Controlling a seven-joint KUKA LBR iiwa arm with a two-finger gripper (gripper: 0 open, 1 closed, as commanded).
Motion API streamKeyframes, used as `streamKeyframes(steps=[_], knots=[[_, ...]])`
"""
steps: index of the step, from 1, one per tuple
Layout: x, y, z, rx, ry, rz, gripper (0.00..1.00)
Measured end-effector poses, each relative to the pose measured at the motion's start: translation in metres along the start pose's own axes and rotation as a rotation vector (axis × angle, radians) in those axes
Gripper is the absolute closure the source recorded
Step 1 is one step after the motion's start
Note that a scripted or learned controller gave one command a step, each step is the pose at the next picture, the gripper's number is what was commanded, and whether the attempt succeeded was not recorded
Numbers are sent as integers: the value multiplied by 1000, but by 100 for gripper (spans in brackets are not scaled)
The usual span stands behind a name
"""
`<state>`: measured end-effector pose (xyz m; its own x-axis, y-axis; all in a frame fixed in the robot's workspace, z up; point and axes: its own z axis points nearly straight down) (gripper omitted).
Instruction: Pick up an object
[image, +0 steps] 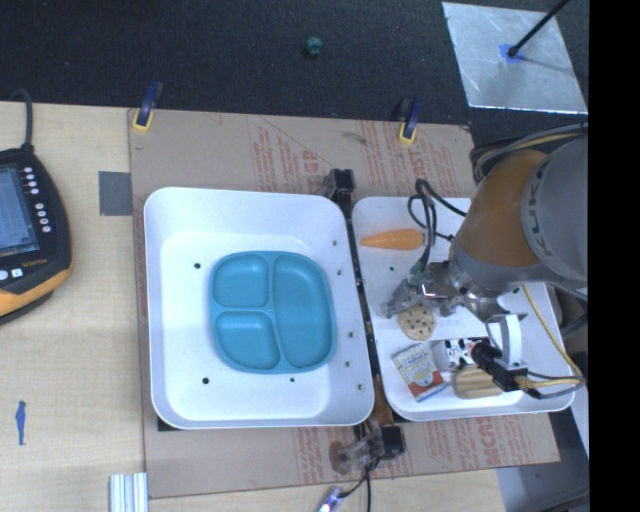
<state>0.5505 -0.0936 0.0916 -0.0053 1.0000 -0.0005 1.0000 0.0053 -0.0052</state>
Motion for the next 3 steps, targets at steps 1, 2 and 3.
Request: streamKeyframes(steps=[1,2,3], knots=[[-4,0,0,-1,-1,-1,0],[-8,4,0,-3,-1,0,0],[-5,8,0,-4,-2,-1,0]])
